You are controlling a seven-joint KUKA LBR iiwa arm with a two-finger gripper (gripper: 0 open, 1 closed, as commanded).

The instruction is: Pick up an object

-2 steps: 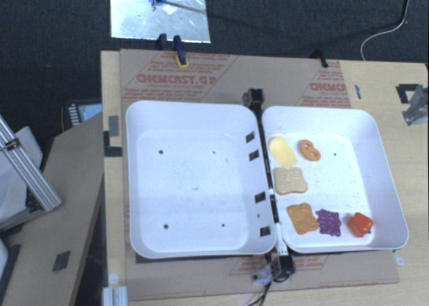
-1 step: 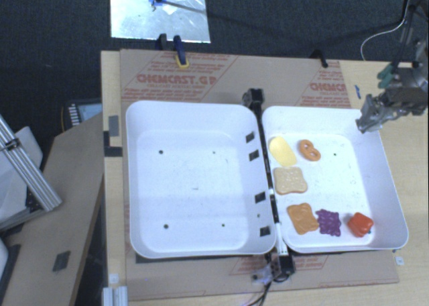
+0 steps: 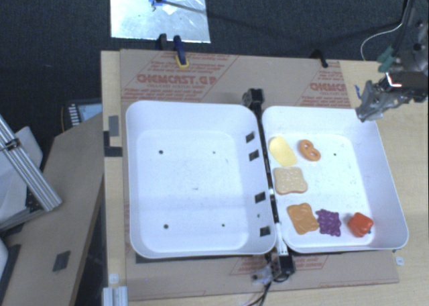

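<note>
Six small food pieces lie in my right bin (image 3: pixel 375 157): a yellow piece (image 3: pixel 282 151) and a slice of bread (image 3: pixel 290 181) close to the inner wall, a pretzel (image 3: pixel 309 150) just beside the yellow one, then an orange cracker (image 3: pixel 302 218), purple grapes (image 3: pixel 328 222) and a red pepper (image 3: pixel 360 224) along the near edge. The bin's far right floor is open. My tool (image 3: pixel 370 108) hangs over that bin's far right corner, holding nothing; I cannot tell how far it is open. The left bin (image 3: pixel 134 164) sits alongside on the worktop (image 3: pixel 221 73)
</note>
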